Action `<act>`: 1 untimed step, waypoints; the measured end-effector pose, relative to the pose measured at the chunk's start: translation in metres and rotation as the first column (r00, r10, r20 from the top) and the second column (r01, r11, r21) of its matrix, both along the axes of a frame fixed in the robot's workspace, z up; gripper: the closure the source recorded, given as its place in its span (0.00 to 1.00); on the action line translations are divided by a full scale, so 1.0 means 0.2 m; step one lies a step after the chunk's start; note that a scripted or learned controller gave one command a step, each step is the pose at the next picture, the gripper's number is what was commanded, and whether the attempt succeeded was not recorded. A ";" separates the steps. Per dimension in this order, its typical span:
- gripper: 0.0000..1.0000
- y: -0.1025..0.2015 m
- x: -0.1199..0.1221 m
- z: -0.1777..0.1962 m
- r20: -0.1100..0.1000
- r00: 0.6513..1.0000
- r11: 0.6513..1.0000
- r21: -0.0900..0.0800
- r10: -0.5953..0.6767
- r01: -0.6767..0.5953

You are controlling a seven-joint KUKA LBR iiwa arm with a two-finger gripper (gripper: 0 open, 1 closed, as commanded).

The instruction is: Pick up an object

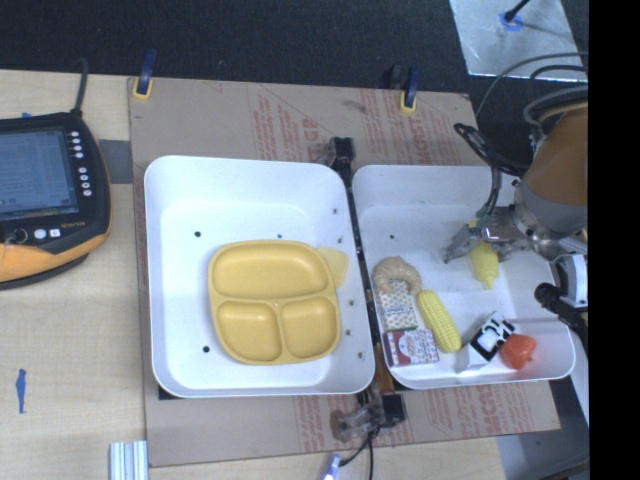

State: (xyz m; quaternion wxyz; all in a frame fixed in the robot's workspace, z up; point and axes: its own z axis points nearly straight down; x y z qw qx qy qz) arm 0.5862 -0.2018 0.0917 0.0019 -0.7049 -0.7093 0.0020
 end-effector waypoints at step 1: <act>1.00 -0.01 0.00 0.05 -0.002 1.000 1.000 -0.001 0.003 -0.003</act>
